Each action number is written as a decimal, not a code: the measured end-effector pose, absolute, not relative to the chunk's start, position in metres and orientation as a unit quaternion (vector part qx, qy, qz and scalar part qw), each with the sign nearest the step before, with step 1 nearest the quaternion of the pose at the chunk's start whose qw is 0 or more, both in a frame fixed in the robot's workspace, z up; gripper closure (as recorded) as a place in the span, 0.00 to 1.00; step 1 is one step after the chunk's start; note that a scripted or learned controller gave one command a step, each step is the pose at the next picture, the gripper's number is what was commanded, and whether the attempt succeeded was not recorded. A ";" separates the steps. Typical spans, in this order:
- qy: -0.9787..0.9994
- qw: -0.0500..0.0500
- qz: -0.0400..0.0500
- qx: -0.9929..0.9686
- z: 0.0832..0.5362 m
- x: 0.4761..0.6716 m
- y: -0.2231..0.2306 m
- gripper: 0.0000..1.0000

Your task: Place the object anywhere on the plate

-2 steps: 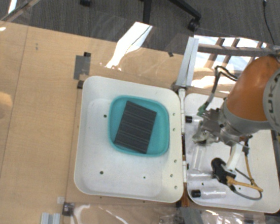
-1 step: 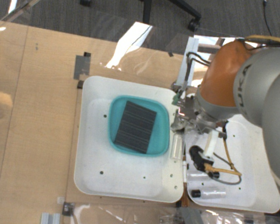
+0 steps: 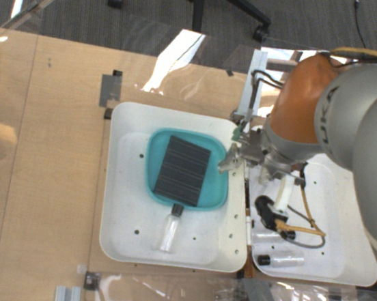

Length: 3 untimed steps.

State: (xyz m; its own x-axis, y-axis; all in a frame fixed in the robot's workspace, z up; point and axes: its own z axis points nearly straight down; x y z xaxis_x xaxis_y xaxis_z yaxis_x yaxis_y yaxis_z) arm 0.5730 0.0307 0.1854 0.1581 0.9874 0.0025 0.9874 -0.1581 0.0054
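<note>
The block (image 3: 183, 171) is dark, flat and ribbed, and it lies on the blue-green plate (image 3: 155, 156) in the left bin (image 3: 116, 226). The gripper (image 3: 232, 159) sits just beside the plate's right edge, apart from the block. The big arm (image 3: 358, 114) hides much of it, so I cannot tell if it is spread or squeezed.

No text, label, brand, number or sign can be read anywhere
</note>
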 end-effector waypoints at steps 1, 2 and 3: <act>0.650 0.002 0.003 0.760 0.219 0.577 0.023 0.00; 0.650 0.002 0.003 0.760 0.219 0.577 0.023 0.00; 0.637 0.002 0.003 0.771 0.212 0.601 -0.002 0.00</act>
